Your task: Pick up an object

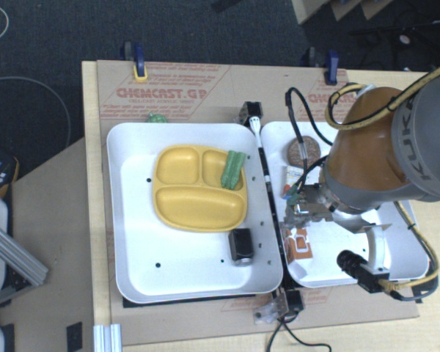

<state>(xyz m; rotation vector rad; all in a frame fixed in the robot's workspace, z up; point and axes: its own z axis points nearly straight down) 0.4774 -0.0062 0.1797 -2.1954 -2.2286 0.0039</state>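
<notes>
Two blue clamps (138, 56) grip the desk's (95, 218) far edge. Dark carpet (73, 20) lies beyond, crossed by a thin cable (55, 86).

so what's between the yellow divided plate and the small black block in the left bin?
Nothing: bare white bin floor separates the yellow divided plate from the small black block, per the camera view.

The left bin (132, 218) has bare floor along its left and front sides; a yellow divided plate (198, 193) and black block (241, 243) occupy the rest. The arm (374, 152) crowds the right bin (330, 273).
</notes>
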